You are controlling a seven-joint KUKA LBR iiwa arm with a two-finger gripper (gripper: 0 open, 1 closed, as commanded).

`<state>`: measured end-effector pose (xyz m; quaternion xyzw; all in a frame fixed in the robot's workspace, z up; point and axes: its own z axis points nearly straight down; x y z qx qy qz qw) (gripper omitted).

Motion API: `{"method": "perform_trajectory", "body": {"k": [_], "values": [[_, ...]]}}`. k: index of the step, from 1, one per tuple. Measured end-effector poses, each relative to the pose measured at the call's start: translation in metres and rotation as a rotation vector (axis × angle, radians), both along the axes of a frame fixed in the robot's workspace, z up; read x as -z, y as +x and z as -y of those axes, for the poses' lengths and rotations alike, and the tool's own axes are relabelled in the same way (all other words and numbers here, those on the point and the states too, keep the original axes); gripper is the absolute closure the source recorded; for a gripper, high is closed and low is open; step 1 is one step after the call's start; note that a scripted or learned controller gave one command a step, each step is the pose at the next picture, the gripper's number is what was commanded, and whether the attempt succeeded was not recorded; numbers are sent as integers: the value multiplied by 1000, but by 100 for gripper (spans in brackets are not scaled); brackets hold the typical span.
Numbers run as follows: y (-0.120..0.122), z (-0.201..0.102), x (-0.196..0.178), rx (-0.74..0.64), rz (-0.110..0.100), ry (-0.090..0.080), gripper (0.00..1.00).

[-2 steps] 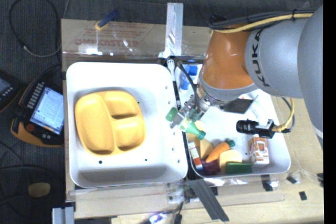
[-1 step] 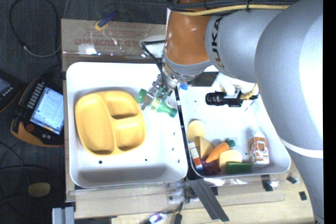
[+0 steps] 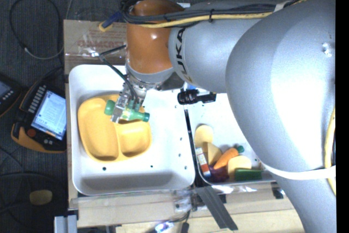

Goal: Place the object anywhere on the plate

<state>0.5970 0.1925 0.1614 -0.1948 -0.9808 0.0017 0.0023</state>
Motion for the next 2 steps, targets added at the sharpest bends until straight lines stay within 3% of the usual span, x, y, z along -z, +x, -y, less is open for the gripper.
{"method": "perform_trajectory", "body": {"k": [1, 2], "values": [[28, -41, 36, 172, 1, -1, 100], [28, -41, 35, 172, 2, -2, 0]]}}
